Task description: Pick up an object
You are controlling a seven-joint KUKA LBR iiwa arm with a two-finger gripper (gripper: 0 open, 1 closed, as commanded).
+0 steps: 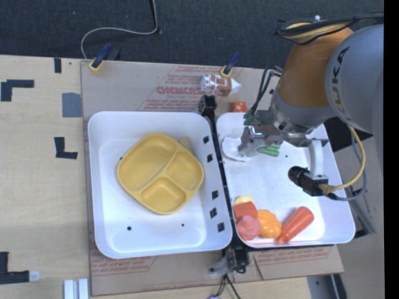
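My gripper [252, 143] is low over the far left part of the right bin [340, 232]. It is right at a small white object [230, 148] lying by the bin's left wall. A green piece [272, 149] pokes out just to the gripper's right. At the near edge of that bin lie an orange carrot-shaped toy [297, 223], an orange-yellow toy [268, 223] and a red-pink toy [247, 222] with a yellow bit [244, 200] behind it. Nothing shows as lifted by the gripper.
The left bin [100, 167] holds a yellow divided plate [161, 173]. A brown and white item [219, 85] and a small red piece [239, 106] lie on the cardboard behind the bins. A black fitting with a cable [307, 179] hangs from the arm over the right bin.
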